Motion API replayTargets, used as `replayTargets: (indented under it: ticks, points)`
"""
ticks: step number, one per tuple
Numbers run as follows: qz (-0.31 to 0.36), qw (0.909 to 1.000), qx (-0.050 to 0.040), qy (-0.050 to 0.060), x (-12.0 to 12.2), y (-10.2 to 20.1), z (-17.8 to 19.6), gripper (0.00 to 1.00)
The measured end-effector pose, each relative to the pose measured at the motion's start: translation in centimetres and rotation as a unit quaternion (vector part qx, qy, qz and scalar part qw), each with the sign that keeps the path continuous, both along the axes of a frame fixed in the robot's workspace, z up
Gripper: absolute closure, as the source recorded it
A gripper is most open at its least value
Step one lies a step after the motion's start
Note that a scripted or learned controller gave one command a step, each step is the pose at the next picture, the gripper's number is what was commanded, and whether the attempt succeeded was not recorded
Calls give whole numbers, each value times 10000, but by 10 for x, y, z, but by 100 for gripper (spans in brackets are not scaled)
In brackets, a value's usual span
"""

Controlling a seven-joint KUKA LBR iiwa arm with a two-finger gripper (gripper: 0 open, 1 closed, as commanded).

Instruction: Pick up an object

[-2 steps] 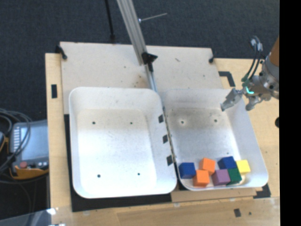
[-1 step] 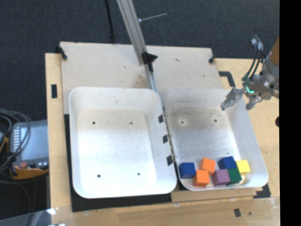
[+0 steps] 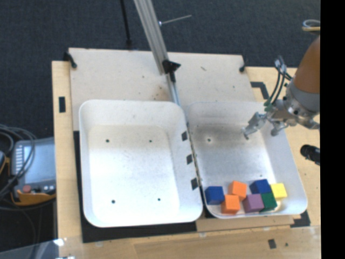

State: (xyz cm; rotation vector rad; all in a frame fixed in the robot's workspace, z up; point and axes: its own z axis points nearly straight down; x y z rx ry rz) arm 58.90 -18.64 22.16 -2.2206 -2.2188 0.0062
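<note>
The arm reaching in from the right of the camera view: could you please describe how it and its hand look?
The arm shows a broad orange band above a grey wrist section. Thin dark and green cables loop beside the wrist. The hand is small, light grey metal, with slim fingers.

Both bins, left bin [image 3: 135, 161] and right bin [image 3: 237, 150], look like smooth white plastic, slightly glossy, speckled with dark scuffs. Bench top [image 3: 156, 72] looks like pale wood or board, matt, lightly marked. Slanted rail [image 3: 148, 20] is ribbed bare metal, silvery sheen. Coloured blocks [image 3: 248, 196] look matt, smooth-faced, foam or painted wood, can't tell. Gripper [image 3: 253, 127] reads as grey metal. Floor [image 3: 54, 15] is dark matt carpet-like weave.
</note>
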Motion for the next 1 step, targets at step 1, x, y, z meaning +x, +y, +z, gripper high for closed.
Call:
replayTargets:
  ticks: [1]
  points:
    - [-4, 10000, -1, 2, -10, -6, -56, 0]
